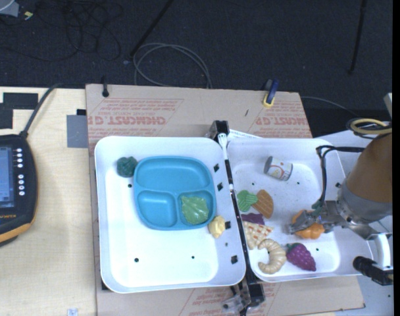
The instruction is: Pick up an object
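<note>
Orange object (310, 230): you find it in the right bin (325, 263), toward that bin's right side, directly at the tips of the gripper (304, 225). The grey fingers (296, 227) sit over its upper left part and appear pressed against it, but you cannot tell from this angle whether they are spread or closed on it, nor whether the piece is off the bin floor.

Purple grape bunch (301, 256): just below the gripper, apart from the orange object.

Croissant-shaped pastry (273, 256): below and left of the gripper, beside the grapes.

Waffle piece (256, 232): left of the gripper, just above the pastry.

Brown oval piece (264, 203) with a green leafy piece (247, 200): up and left of the gripper, the two touching.

Small can (278, 170): lying on its side, well above and left of the gripper.

Arm (371, 189): grey with an orange upper section, reaching in from the right behind the gripper.

Left bin (114, 255): well left of the gripper. It holds a blue divided tray (162, 180) with a pale green leafy piece (195, 209) in the lower right compartment, a dark green ball (126, 166) beside the tray's upper left corner, and a yellow piece (217, 226) at its lower right corner.

Pendant (6, 186): on the bench, far left.
</note>
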`<act>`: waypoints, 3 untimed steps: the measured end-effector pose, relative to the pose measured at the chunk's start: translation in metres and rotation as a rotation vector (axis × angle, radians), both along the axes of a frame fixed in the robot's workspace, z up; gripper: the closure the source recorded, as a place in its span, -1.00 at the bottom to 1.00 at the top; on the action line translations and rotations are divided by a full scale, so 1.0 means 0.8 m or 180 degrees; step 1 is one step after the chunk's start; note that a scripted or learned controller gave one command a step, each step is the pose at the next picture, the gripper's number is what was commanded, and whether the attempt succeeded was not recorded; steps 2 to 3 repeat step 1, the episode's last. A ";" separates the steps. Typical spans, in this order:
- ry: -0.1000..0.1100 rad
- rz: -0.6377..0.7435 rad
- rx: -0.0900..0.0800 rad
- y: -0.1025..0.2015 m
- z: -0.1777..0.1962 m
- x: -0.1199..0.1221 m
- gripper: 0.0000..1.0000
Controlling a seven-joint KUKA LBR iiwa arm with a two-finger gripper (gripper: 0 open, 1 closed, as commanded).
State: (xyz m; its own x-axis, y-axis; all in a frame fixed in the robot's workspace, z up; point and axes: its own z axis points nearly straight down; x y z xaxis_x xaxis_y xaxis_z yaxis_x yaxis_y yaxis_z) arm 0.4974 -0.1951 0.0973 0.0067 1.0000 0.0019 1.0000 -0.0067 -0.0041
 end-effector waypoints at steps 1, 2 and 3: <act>-0.0028 0.0057 0.0008 0.129 0.078 0.052 1.00; -0.0028 0.0057 0.0008 0.129 0.078 0.052 1.00; -0.0028 0.0057 0.0008 0.129 0.078 0.052 1.00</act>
